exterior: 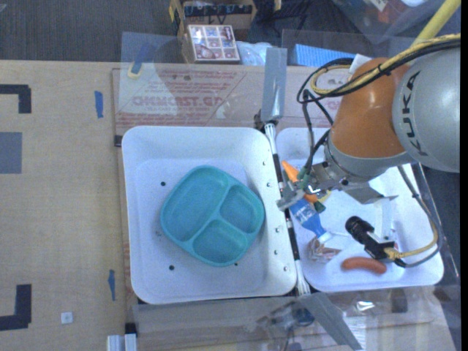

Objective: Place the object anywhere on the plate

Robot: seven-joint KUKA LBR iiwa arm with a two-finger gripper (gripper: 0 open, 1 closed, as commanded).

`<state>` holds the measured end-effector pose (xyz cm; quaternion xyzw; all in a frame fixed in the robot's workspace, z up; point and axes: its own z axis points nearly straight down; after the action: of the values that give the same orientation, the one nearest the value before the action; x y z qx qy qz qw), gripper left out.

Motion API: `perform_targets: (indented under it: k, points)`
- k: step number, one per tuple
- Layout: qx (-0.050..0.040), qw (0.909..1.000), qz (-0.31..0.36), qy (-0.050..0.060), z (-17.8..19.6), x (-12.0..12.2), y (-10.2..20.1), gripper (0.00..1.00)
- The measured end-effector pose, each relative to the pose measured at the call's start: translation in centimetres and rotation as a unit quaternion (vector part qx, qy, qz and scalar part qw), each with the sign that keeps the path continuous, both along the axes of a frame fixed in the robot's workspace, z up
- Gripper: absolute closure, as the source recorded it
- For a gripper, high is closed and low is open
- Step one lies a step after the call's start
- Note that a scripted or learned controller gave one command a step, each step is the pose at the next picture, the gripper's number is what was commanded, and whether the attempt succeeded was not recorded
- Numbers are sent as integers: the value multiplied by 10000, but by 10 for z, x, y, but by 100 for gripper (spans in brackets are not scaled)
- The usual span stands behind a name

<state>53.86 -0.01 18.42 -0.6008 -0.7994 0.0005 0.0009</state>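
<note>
- Gripper (302, 194) low over the seam between the two white bins, at the end of the grey arm (431, 108) with its orange band, reaching in from the view's right.
- Open or closed: cannot tell, the tip blurred and crowded by wrist parts.
- Blue object (308, 216) directly below the gripper in the view, touching or all but touching it, slanting away down and to the right, inside the right bin (428, 273) close to its left wall.
- Held or merely lying underneath: cannot tell.
- Teal plate (212, 214) with three compartments to the view's left of the gripper, near but apart, across the wall between the bins, lying flat in the middle of the left bin (139, 148).
- Blue object on the gripper's side of that wall, not on the plate.
- Small orange piece (290, 172) just above the gripper in the view, against the same wall.
- Crumpled silvery scrap (322, 251) below the gripper, just past the blue object's far end.
- Reddish sausage-shaped thing (363, 265) further down and to the right of the gripper, near the right bin's front wall.
- Pale wooden worktop (58, 196) under both bins, stretching well to the left of the gripper, beyond the plate.
</note>
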Motion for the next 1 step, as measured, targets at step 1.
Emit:
perform_targets:
  k: [1]
  points:
    - [0,9992,392,4,0,-5,63,100]
